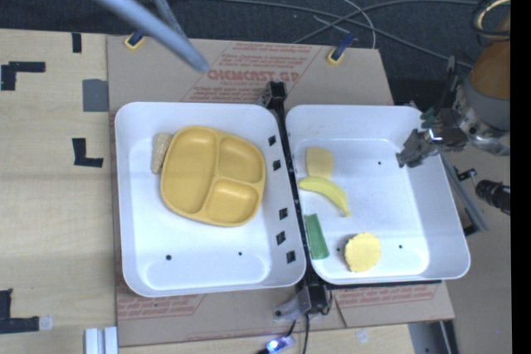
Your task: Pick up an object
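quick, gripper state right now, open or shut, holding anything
Gripper: at the right bin's right edge, nothing visible between its fingers; open or shut cannot be told from this view.

Pincer (412,152) over right bin (431,257) rim; banana (326,193), yellow tray (212,176) apart.

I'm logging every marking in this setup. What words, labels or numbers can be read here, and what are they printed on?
"CHEMCAST GP" in red, on the cardboard sheet behind the two white bins: legible only roughly, letters blurred.
Smaller red lines above and below it on the same sheet: too blurred to read.
Red print on the cardboard strip in front of the right bin: too small to read.
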You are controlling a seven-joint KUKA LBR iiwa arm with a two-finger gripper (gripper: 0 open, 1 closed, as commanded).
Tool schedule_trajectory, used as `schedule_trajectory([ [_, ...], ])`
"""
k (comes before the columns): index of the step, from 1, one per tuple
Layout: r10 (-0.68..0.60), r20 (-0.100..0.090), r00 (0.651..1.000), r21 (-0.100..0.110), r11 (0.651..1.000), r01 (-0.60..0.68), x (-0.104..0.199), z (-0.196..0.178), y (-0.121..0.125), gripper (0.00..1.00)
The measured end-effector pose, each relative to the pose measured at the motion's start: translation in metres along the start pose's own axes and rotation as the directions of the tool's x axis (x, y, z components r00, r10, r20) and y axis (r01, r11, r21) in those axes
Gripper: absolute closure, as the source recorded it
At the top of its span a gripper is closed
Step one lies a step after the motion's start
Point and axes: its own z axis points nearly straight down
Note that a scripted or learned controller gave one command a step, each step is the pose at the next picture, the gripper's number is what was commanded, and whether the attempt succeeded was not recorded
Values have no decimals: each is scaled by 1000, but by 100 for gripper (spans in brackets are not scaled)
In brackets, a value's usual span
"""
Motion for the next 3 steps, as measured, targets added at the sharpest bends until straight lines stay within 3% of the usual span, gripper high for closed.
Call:
schedule_trajectory([
  [3, -5, -4, 1000, 7, 1000, 5, 158, 25, 20, 100],
])
